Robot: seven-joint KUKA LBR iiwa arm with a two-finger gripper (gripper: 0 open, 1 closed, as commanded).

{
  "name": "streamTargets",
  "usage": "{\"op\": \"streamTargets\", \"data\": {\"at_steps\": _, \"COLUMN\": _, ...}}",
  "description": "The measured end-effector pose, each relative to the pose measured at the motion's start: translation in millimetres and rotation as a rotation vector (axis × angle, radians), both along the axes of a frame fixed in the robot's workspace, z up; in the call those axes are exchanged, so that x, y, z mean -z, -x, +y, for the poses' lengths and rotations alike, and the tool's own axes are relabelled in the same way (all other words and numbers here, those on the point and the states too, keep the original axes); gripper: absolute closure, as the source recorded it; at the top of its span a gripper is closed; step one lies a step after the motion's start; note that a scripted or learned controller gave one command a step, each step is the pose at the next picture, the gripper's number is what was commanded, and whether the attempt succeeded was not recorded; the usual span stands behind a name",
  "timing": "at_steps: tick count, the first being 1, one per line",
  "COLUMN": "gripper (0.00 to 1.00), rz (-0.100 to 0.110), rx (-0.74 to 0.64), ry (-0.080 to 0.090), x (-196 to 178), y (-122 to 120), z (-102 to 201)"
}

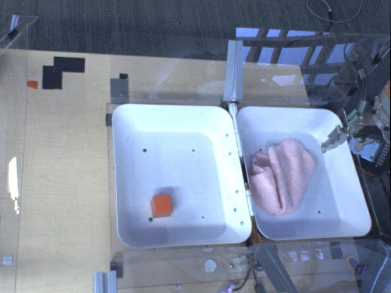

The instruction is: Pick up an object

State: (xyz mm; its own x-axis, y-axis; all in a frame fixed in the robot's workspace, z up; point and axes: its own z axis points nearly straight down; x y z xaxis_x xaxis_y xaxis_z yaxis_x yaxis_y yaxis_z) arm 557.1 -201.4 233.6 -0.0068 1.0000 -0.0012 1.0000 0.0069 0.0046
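**A:** Seen from above: two shallow white bins sit side by side on a wooden bench. In the left bin (128, 163), a small orange block (162, 206) lies toward six o'clock. In the right bin (342, 224), a crumpled pink cloth (282, 174) sprawls from the centre out toward nine o'clock, its folded edge near the wall shared with the other bin.

**B:** And the arm?

**A:** The gripper (333, 140) hangs at about two o'clock over the right bin, just beside the cloth's upper right corner and apart from it. Nothing is between its fingers; whether they are spread or closed cannot be told at this size.

**B:** Which object is the likelier pick?

**A:** The cloth, judging by how near it is. It looks soft, light and limp: it would sag and drape when lifted, and cannot break. A pinch on a raised fold should serve best, either the thick bunched ridge toward nine o'clock or the hump at the pile's middle. A thin flat edge could slide out of the fingers.

**B:** The block?

**A:** Probably rigid and light, with flat faces that suit a squeeze across two opposite sides. It sits well apart from the gripper, across the divider, and being small it leaves little room for a misaligned close
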Motion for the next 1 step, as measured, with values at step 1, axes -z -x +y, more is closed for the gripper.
{"op": "streamTargets", "data": {"at_steps": 1, "gripper": 0.00, "rz": 0.001, "rx": -0.102, "ry": 0.000, "x": 126.8, "y": -5.2, "z": -2.9}}
